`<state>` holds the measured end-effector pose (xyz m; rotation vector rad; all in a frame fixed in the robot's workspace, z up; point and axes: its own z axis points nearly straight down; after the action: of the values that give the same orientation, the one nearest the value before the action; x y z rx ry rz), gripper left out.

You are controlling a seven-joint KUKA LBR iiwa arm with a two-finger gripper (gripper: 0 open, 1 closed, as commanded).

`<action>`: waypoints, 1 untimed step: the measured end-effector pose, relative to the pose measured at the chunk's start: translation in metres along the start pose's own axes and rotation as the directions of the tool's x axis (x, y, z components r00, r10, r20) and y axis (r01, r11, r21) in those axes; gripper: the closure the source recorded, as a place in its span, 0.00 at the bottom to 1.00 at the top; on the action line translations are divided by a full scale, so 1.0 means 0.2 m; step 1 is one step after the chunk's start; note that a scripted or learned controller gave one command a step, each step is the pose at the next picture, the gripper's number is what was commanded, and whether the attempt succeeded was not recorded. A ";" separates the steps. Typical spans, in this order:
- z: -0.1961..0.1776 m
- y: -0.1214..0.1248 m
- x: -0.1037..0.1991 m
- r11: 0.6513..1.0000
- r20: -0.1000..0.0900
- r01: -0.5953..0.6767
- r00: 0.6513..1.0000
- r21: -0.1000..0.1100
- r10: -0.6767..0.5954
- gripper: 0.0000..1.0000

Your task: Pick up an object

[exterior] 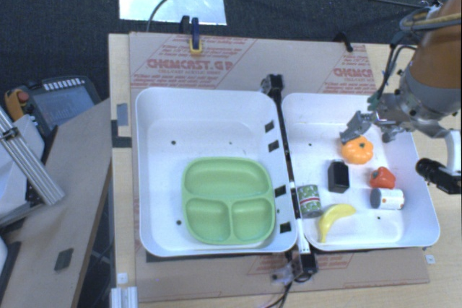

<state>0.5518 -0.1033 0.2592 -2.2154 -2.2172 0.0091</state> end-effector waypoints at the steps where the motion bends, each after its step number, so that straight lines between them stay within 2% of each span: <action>1: -0.03 0.01 0.00 1.000 0.002 0.002 1.000 -0.011 -0.002 0.00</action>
<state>0.5538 -0.1033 0.2644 -2.2192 -2.2256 -0.0011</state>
